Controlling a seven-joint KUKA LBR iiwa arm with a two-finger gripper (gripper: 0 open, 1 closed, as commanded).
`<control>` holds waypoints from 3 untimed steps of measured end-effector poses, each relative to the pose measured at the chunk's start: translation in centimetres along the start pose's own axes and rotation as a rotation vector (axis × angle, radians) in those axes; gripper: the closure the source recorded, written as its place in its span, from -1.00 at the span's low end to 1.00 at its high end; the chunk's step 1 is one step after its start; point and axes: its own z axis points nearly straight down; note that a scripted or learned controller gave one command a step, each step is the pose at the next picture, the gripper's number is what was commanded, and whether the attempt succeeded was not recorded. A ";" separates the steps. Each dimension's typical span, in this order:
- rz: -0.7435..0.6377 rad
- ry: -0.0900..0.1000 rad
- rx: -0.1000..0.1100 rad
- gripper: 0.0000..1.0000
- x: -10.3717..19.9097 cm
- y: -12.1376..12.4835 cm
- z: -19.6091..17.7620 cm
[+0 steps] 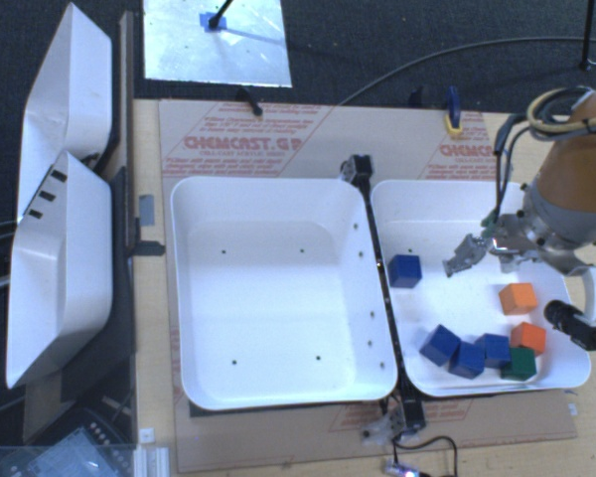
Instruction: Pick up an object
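Note:
The right bin [427,207] holds several small blocks. A blue cube [404,270] lies alone near its left wall. An orange cube [518,298] lies toward the right. Along the front lie three blue cubes [441,345] [467,359] [494,349], an orange-red cube [527,337] and a green cube [520,364]. My gripper [464,256] hangs over the middle of this bin, right of the lone blue cube and left of the orange cube. It looks open, with nothing between its fingers.
The left bin [194,266] stands beside the right one, with a black divider [377,286] between them. Two more white bins [65,217] lean at the far left. A black part [576,324] of the arm overhangs the right bin's right rim.

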 end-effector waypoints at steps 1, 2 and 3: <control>0.000 0.002 0.010 -1.00 1.2 -2.1 12.3; 0.000 0.000 -0.001 1.00 1.1 -1.8 10.8; 0.000 0.000 0.000 -1.00 1.1 -1.8 10.8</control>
